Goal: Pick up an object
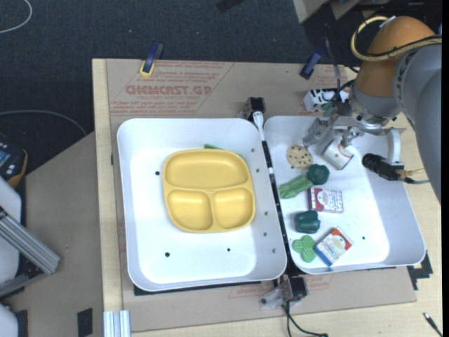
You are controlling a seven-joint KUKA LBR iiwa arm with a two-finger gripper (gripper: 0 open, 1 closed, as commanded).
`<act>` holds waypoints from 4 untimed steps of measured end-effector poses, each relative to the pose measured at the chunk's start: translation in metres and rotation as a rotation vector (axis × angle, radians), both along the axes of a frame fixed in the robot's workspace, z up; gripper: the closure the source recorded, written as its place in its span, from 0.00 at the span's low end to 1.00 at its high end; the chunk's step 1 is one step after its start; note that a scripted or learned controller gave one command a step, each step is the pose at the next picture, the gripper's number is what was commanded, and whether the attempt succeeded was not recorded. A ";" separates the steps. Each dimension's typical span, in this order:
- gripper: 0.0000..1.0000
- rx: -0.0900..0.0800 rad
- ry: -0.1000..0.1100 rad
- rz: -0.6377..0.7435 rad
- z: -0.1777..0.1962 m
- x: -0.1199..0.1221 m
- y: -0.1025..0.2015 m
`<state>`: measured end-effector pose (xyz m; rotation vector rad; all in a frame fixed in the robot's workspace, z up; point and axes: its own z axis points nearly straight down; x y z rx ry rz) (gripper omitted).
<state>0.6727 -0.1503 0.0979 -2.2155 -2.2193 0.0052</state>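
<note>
My gripper [328,143] hangs low over the back part of the right bin [393,209], reaching in from the right. A small white can-like object [340,156] lies right beside it, touching or nearly so. Just left of the gripper rests a chocolate-chip cookie [299,156]. Nearer the front lie a dark green round piece [318,173], a long green pickle [294,186], a red and white packet [326,201], a dark green block [306,221], a light green leafy piece [304,246] and a small orange and white box [332,246].
The left bin [140,188] holds a yellow divided plate [208,189], with a green sliver [212,147] peeking out behind its far edge. The ridge between the bins [270,181] runs close to the pickle. Bare white floor shows at the right bin's right side.
</note>
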 end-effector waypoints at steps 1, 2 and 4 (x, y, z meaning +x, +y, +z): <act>0.00 -0.002 -0.007 0.000 -0.011 0.001 0.000; 1.00 -0.002 -0.013 0.001 0.002 0.003 0.001; 1.00 -0.004 -0.015 -0.002 0.111 0.005 -0.007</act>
